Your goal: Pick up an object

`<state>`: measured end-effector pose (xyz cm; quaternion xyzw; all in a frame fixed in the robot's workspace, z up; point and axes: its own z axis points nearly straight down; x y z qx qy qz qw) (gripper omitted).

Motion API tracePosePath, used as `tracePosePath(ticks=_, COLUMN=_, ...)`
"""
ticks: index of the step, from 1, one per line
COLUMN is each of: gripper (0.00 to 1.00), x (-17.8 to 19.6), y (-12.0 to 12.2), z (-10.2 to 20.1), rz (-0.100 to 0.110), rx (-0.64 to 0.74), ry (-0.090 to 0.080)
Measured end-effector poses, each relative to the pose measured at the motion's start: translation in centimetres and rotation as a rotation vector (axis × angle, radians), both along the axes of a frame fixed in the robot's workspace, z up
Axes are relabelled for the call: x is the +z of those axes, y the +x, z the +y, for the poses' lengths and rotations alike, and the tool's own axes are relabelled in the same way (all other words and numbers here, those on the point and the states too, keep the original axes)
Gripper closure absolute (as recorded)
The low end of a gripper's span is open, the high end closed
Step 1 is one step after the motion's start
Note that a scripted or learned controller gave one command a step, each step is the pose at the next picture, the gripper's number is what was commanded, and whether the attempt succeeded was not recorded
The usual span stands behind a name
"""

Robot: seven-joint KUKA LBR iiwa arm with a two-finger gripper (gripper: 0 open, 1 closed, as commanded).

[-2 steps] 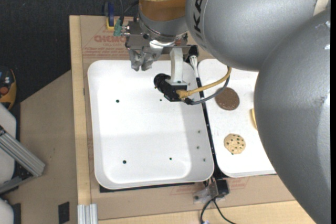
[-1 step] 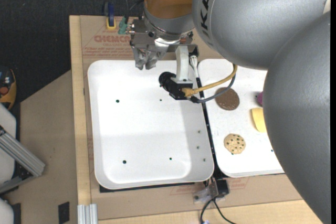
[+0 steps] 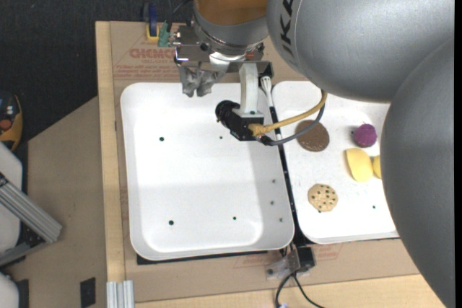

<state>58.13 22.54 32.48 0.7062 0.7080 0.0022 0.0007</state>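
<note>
Metal gripper (image 3: 196,85) over smooth white bin (image 3: 180,227)

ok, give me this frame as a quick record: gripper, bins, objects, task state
gripper: over the far edge of the left bin, nothing seen between its fingers
left bin: white, shallow
right bin: partly hidden by the arm
objects in right bin: brown disc, purple ball, yellow piece, chip cookie
task state: no object picked up yet
</note>
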Motion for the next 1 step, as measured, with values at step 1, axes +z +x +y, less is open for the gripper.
tracePosePath(ticks=1, gripper=1.0, x=-0.77, y=-1.74, z=-0.14, rz=0.008, rx=-0.002, ry=-0.003)
